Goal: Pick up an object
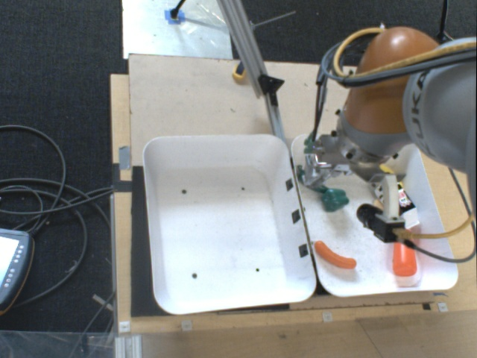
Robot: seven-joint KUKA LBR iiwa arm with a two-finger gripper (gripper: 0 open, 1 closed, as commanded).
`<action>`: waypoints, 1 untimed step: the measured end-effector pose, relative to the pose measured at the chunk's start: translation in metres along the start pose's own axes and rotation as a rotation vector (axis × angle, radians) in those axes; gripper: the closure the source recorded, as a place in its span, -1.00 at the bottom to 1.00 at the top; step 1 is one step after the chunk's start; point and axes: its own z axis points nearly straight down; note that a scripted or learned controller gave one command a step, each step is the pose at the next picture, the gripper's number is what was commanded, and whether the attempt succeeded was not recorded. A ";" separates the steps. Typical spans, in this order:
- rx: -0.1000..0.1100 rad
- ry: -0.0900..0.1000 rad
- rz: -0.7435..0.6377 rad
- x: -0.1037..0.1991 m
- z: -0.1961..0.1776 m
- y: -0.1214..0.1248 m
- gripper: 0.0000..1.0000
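1. Two white bins are sitting side by side on the tabletop (179,95); the left bin (223,222) and the right bin (440,274).
2. The tool (317,171) is hanging low in the right bin; I cannot tell how it is set.
3. A green toy (333,198) is lying just beside it.
4. An orange carrot-shaped toy (335,255) is resting near the front.

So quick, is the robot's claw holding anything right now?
Gripper: cannot be told. It sits low in the right white bin, just above the small teal green toy.
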 end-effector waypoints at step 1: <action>0.001 -0.001 0.002 0.051 0.016 0.019 1.00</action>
